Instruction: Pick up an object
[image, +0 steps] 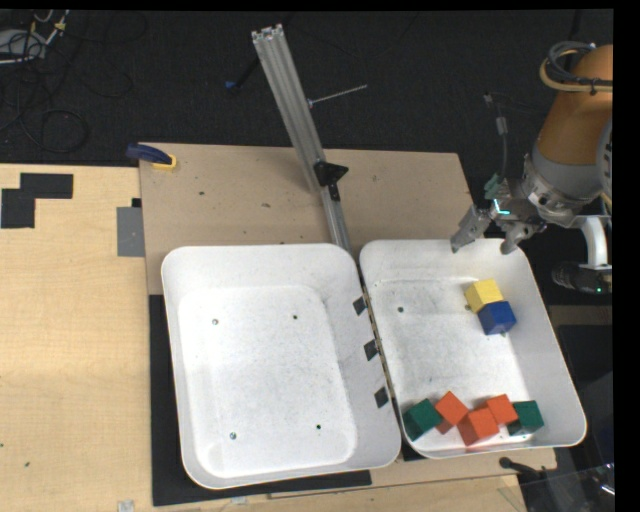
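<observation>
Blocks look small, rigid and light, so flat opposite faces should give me a sure pinch. My pincer (491, 238) hangs spread and holding nothing over the far rim of the right bin (560, 350). Yellow block (483, 293) sits just near of it, touching the blue block (497, 317).

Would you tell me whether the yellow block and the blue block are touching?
Touching: the camera view shows the yellow block pressed against the blue block, no gap between.
</observation>
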